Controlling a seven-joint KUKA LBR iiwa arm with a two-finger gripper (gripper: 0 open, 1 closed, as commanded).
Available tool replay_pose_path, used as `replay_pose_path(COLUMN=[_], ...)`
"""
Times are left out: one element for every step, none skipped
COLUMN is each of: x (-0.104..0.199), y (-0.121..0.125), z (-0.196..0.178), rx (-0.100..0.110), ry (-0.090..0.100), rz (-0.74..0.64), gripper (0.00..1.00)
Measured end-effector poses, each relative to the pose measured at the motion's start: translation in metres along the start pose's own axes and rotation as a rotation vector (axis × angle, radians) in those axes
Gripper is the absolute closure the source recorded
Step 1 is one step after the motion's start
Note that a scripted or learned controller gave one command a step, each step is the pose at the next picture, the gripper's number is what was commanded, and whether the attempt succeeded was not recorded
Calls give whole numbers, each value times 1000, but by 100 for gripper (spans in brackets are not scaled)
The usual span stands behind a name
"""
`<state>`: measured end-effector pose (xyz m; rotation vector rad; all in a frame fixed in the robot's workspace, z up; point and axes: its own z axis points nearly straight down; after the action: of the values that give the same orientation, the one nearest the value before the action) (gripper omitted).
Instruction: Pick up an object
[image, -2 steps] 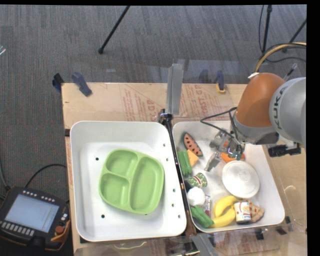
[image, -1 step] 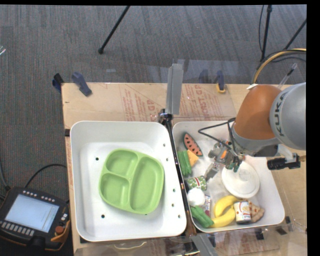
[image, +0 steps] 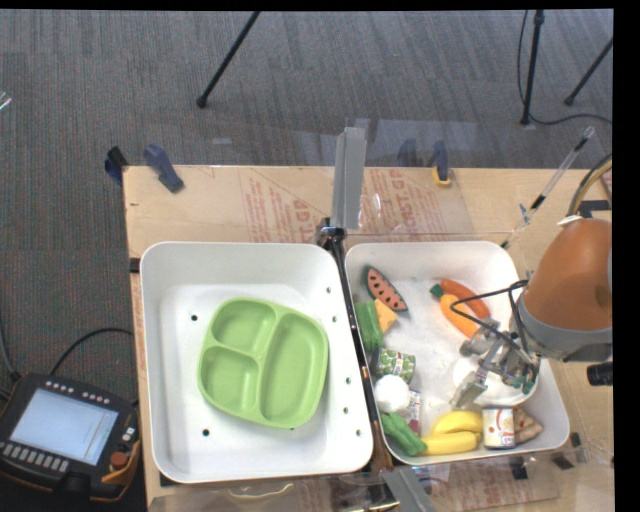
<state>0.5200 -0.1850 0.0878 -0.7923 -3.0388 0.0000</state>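
My gripper (image: 487, 372) hangs low over the right side of the right bin (image: 425, 255), below the orange-banded wrist (image: 570, 285). It sits just above a small white dish (image: 470, 388). An orange carrot (image: 459, 304) lies just up and left of it. A yellow banana (image: 452, 432) and a small can (image: 498, 427) lie just in front of it. Farther left in the bin are a watermelon slice (image: 385, 288), a green vegetable (image: 368, 325), a green-labelled can (image: 397, 363) and a white ball (image: 392, 395). Nothing is visibly held.
The left bin (image: 165, 300) holds a green three-compartment plate (image: 265, 362). A grey post (image: 348, 185) rises behind the bins' shared wall. A teach pendant (image: 65, 430) lies on the floor at lower left. Tripod legs stand on the carpet behind the bench.
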Motion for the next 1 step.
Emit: replay_pose_path(x=[-93], y=[53], z=[1], rx=[-1], ry=[13], rz=[346], gripper=[0])
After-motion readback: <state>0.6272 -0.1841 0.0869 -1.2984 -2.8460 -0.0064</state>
